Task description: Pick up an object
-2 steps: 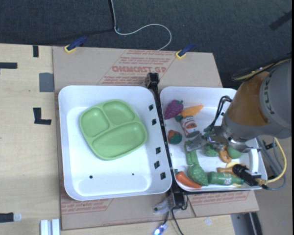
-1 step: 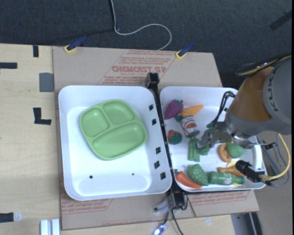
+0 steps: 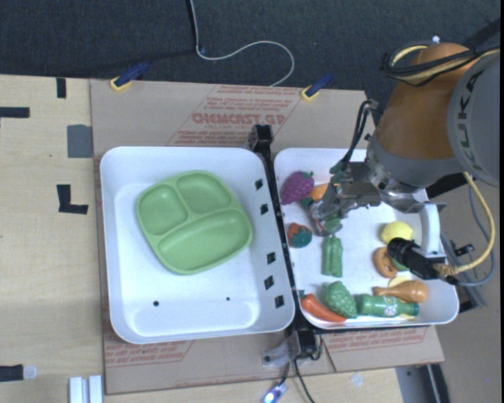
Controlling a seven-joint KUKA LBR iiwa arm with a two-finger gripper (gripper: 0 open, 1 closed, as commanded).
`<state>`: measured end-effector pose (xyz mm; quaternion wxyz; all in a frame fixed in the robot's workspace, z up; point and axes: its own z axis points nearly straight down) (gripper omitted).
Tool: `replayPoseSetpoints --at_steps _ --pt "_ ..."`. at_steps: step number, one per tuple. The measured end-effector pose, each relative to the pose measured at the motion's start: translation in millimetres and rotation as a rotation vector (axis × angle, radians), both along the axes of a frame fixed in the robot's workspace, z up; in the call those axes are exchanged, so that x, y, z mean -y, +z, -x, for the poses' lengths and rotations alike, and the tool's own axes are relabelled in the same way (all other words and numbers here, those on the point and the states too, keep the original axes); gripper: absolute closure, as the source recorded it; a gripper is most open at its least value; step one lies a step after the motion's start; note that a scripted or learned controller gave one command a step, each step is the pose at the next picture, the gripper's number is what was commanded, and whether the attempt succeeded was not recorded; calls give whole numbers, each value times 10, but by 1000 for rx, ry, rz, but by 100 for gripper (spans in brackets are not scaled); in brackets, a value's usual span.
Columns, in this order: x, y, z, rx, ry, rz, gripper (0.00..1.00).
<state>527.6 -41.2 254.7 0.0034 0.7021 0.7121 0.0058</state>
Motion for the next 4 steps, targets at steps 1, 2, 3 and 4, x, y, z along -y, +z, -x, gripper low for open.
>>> replayPoseSetpoints --at_steps 1,2,3,4 --pt "-711 373 -90 -11 -6 2 100" --pt "-443 1413 327 -6 -13 3 100" --pt "-281 2113 419 -7 -12 4 100" --pt "-1001 1909 373 -17 -6 4 100"
